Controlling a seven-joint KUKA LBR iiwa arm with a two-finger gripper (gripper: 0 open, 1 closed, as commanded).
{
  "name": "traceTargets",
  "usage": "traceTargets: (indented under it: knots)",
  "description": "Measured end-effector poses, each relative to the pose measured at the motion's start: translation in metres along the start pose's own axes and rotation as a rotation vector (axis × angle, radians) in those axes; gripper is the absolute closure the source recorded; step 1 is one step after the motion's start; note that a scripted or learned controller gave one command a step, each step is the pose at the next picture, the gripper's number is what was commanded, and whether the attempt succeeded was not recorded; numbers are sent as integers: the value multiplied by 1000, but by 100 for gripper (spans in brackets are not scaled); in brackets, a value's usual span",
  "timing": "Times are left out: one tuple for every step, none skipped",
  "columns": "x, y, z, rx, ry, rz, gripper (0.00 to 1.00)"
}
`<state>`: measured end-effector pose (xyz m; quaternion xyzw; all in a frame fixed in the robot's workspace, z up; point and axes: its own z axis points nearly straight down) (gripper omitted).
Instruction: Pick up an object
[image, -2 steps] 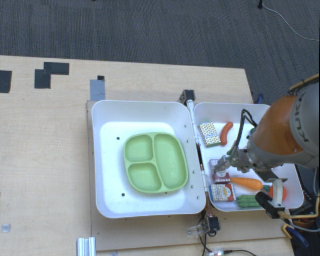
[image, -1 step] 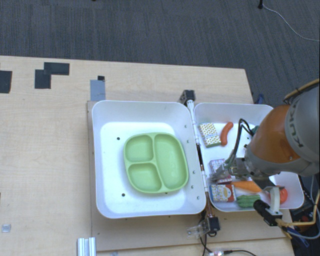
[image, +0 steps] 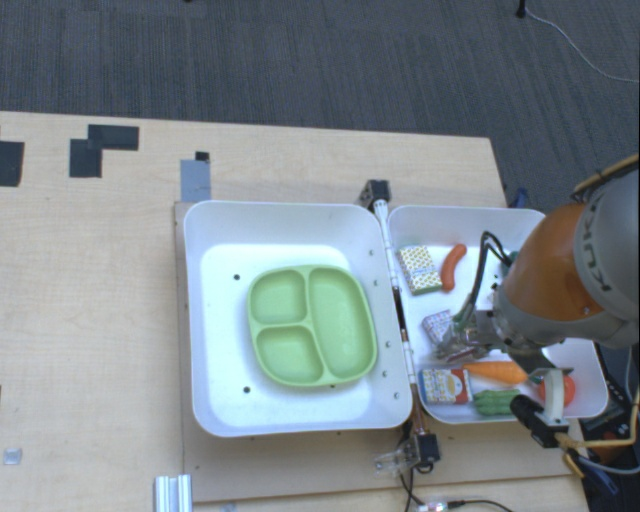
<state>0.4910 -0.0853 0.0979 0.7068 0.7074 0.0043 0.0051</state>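
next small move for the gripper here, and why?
Probably a short straight descent. The gripper hangs low in the right bin, over the small silver packet and next to the carrot, with nothing visibly between its fingers yet.

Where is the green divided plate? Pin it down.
The green divided plate lies in the middle of the left bin, near the divider shared with the right bin that holds the small toy foods.

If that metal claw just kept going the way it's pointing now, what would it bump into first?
Probably the small purple-and-white packet in the right bin. The gripper points leftward and down, with its tip right beside that packet. Height is hard to judge from above, so it may instead reach the bin floor just next to it.
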Motion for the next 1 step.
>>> traceTargets:
  knots:
    - [75,15,-87,10,2,-4,100]
